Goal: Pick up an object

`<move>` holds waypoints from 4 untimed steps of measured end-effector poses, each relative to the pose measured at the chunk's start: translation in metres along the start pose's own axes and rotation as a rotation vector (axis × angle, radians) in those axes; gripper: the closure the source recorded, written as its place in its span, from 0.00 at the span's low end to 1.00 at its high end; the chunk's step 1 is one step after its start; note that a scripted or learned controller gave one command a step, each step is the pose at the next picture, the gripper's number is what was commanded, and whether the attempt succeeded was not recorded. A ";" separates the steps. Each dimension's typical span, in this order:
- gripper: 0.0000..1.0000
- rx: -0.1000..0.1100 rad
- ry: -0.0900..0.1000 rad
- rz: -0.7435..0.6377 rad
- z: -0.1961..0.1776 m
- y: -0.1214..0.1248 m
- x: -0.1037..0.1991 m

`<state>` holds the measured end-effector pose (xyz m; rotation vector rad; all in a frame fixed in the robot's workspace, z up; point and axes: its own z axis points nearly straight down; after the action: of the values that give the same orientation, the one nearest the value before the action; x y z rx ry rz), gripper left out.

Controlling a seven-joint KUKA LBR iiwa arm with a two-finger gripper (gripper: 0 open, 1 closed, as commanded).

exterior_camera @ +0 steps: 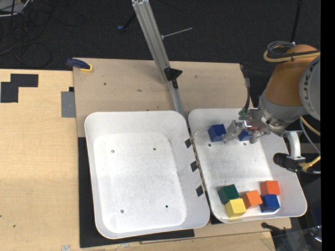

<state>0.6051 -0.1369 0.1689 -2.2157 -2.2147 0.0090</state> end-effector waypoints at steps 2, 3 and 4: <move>1.00 -0.006 -0.001 0.011 0.050 0.004 -0.001; 1.00 -0.014 -0.003 -0.003 -0.009 0.013 -0.001; 1.00 -0.012 -0.003 0.000 -0.048 0.013 -0.002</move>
<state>0.6185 -0.1392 0.2165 -2.2231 -2.2224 -0.0019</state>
